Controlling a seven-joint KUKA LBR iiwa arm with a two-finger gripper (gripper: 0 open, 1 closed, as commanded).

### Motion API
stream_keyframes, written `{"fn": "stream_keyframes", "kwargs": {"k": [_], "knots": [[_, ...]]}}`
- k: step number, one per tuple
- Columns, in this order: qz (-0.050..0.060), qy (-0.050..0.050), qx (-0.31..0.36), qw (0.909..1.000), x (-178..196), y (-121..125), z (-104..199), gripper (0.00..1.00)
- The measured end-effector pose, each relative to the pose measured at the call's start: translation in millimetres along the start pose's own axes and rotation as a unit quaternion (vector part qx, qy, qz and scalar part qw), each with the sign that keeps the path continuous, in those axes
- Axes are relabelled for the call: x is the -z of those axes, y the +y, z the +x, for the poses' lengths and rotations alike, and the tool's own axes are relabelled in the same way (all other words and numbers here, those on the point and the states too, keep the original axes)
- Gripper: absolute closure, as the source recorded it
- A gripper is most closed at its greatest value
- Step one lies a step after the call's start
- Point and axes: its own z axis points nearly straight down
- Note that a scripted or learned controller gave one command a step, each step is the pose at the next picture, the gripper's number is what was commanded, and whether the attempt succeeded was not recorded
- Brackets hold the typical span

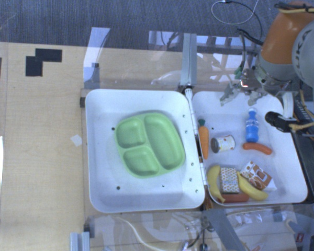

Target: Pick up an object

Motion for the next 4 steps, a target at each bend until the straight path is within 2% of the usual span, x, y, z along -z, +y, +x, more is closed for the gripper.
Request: {"fn": "stream_keyframes", "kwargs": {"k": [1,2,3,4], "knots": [[-0.002,-0.001,-0.021,0.9998,-101,11,-42,0.00],[-0.005,-0.002,-0.018,0.9998,-88,14,-40,1.00],[-0.002,-0.001,0.050,0.9987,-44,10,-94,1.00],[-0.003,-0.001,0.036,0.9994,61,-6,-96,1.00]]}}
